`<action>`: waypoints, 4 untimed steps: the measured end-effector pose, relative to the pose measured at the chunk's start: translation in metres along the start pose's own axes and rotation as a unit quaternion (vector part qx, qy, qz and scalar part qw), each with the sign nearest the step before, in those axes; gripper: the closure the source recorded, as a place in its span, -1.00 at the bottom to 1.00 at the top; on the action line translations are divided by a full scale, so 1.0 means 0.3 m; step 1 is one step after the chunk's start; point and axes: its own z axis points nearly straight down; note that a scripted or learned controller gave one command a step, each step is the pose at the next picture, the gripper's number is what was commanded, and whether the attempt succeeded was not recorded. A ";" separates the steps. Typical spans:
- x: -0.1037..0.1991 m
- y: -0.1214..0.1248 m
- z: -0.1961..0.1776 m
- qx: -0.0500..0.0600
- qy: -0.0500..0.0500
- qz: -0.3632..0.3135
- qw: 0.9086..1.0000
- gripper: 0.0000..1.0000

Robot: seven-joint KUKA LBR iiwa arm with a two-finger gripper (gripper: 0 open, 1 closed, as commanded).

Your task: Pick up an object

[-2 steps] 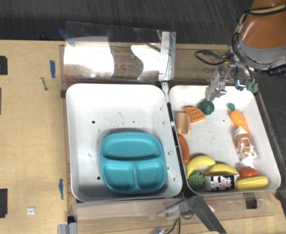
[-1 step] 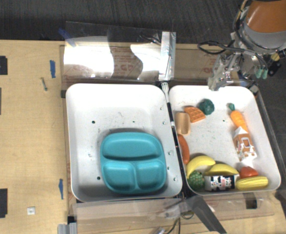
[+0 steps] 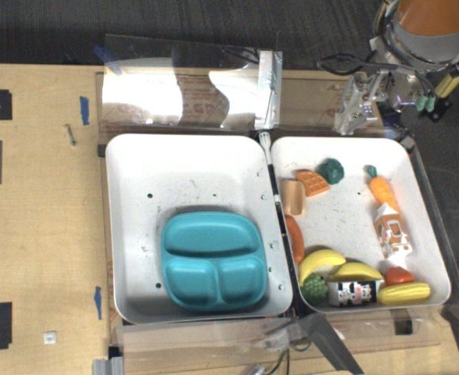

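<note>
White plastic makes up both bins on your bench. In the left bin [image 3: 135,162] lies a teal divided tray [image 3: 212,258], set toward the near edge, with one long compartment on its far side and two smaller ones nearer you. Around it you see bare white floor.

Your pickable items all sit in the right bin [image 3: 346,209]. A toy carrot [image 3: 379,189] with a green top lies toward the right wall, and just nearer than it is a small white and orange bottle [image 3: 391,235]. On the far left part of this bin, an orange waffle-patterned wedge [image 3: 313,183] touches a dark green round piece [image 3: 331,170]. A tan block [image 3: 293,197] stands against the left wall, with a red-orange sausage shape [image 3: 295,237] nearer along the same wall. In the near end you have a crowded cluster: two yellow bananas [image 3: 335,266], a green bumpy piece [image 3: 316,289], a dark can with a white label [image 3: 354,292], a red item [image 3: 399,275] and a yellow corn-like piece [image 3: 405,292], all touching or close together.

Your gripper [image 3: 363,106] hangs beyond the far rim of the right bin, above the bench rather than over the items, well apart from all of them. Whether its pincer is apart or together you cannot tell from this slant. The orange band [image 3: 432,6] of the arm shows at the far right.
</note>
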 end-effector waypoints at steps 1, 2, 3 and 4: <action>0.107 0.060 0.140 -0.001 0.004 -0.067 0.998 1.00; 0.029 0.020 -0.021 0.000 -0.001 -0.102 0.995 1.00; -0.002 -0.009 0.258 -0.002 0.006 -0.095 0.995 1.00; -0.013 0.011 0.093 0.000 -0.002 -0.115 0.993 1.00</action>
